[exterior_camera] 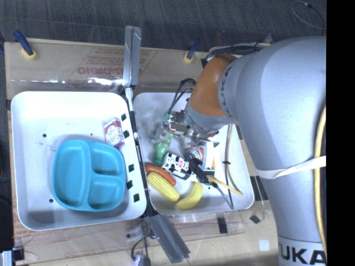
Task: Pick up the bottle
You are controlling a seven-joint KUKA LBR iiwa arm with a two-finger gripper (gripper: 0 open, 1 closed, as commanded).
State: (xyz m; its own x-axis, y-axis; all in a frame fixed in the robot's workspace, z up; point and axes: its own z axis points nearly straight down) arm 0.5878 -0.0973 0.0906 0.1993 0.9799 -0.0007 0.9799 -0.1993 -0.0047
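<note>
Green bottle (162, 149) at about seven o'clock from claw (176, 127), just beside it, long axis roughly twelve-to-six; claw spread or pressed together: cannot tell.

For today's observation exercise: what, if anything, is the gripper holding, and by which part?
It cannot be told. The gripper sits low over the green bottle in the right bin, but no hold is visible.

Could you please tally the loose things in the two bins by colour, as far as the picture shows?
Blue: 1, tray
Green: 1, bottle
Yellow: 2, corn, banana
Red and white: 1, packet
Total: 5; clutter under the gripper left uncounted.
</note>
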